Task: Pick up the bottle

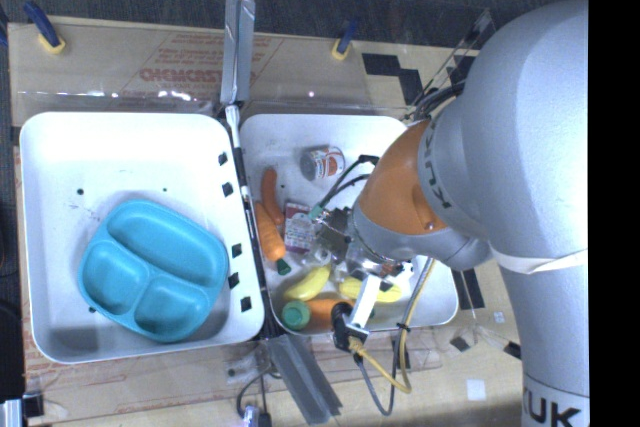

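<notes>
arm (500,155) over right bin (300,127) | bottle (312,314) at near edge | tray (152,266) left

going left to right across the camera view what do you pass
blue divided plate in the left bin → divider between the bins → carrot → small can → orange band on the arm

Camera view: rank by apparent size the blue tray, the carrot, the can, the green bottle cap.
1. Blue tray, by far the largest.
2. Carrot, long and thin.
3. Can, short and compact, with less visible area than the carrot.
4. Green bottle cap, the smallest.
</notes>
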